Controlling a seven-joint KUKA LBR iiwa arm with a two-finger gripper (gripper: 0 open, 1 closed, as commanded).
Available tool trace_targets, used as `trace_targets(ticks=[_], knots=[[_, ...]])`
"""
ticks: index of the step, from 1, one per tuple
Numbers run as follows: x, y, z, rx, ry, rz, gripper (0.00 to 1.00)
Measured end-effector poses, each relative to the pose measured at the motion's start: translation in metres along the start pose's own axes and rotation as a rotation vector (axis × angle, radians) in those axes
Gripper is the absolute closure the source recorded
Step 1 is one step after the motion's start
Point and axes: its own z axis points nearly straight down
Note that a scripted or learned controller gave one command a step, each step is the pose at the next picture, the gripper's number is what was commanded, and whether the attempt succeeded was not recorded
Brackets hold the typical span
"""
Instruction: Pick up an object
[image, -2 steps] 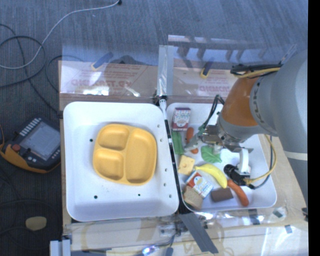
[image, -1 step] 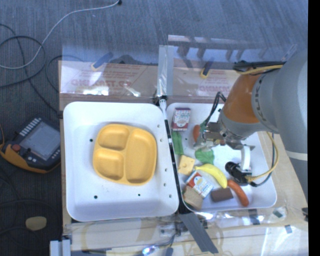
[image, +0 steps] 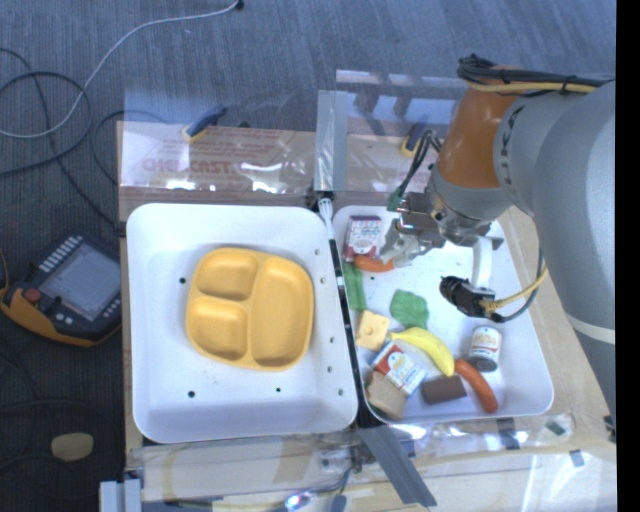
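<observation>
The arm (image: 520, 130) is seen reaching in from the right, orange band above the wrist, over the back of the right bin (image: 530, 385). The gripper (image: 405, 238) is positioned low at that bin's back-left area, just beside a small red-and-white packet (image: 362, 236) and above an orange carrot-like piece (image: 374, 264). Grip state cannot be told; nothing can be confirmed as grasped.

Candidate objects are all located in the right bin: a green leaf-like piece (image: 408, 306) near centre, a yellow cheese wedge (image: 373, 328) left of it, a banana (image: 425, 346) in front, a red-and-white carton (image: 402, 368) touching the banana, a brown block (image: 443, 390), a sausage (image: 477, 386) at the front right, and a small jar (image: 484, 346) just behind the sausage. A green strip (image: 354, 286) is lying along the left wall.

The left bin (image: 160, 400) is occupied by a yellow three-compartment tray (image: 250, 306), upright and near centre.

A teach pendant (image: 68, 290) is lying on the floor at far left.
</observation>
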Motion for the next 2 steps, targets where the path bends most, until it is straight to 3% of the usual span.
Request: trace_targets(ticks=[1, 2], knots=[[0.049, -0.03, 0.0, 0.0, 0.001, -0.213, 1.0], [0.023, 0.012, -0.036, -0.002, 0.001, -0.295, 1.0]])
